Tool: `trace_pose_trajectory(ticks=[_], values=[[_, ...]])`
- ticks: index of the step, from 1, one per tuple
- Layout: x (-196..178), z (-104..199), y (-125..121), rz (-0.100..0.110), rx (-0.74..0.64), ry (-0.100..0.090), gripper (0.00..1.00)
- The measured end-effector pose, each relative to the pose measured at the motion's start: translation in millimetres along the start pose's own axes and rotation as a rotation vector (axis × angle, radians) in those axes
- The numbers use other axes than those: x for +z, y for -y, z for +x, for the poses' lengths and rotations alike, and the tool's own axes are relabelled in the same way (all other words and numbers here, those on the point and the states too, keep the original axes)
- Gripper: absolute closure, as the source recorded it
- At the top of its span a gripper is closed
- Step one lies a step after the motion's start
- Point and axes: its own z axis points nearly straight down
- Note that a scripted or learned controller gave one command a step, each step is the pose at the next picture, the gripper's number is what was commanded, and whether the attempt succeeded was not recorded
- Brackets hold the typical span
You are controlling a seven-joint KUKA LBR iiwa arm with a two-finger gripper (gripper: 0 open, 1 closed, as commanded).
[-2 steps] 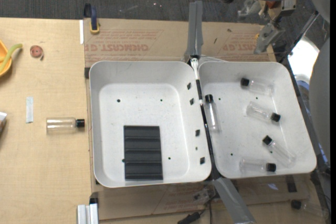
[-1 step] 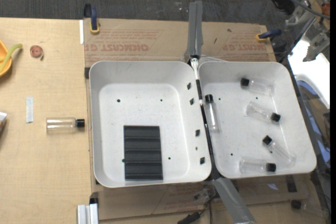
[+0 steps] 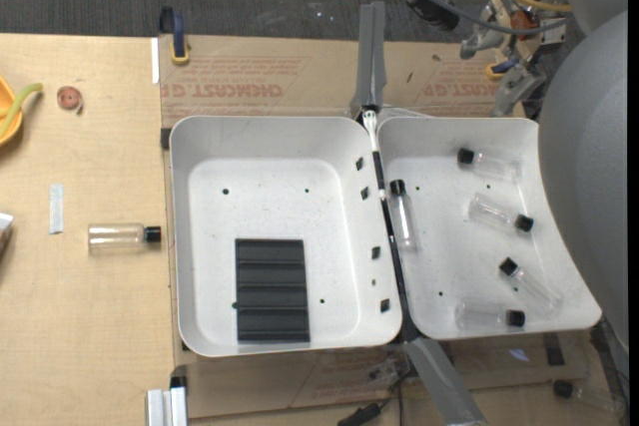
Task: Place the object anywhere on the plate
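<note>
On the left bin floor, the ribbed black plate lies lengthwise toward the camera.

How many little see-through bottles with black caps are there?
6: five bottles in the right bin, near its left wall, top, middle, lower right, bottom; one on the bench. The arm may hide more.

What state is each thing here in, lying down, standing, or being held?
Vials in right bin: five, all lying flat, capped, apart from one another.
Black plate: flat in left bin, nothing on it.
Vial on bench: lying on its side, capped.
Pincer: raised beyond the bins, nothing seen in it.
</note>
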Motion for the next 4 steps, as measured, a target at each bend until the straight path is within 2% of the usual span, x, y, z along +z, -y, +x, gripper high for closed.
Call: trace_pose_trajectory(ticks=[1, 2, 3, 4], values=[[-58, -30, -67, -0.001, -0.008, 0.001, 0.0], [-34, 8, -25, 0.0, -0.002, 0.0, 0.0], [-57, -69, -71, 0.0, -0.132, 0.003, 0.0], [-26, -27, 50, -0.001, -0.095, 0.001, 0.0]])
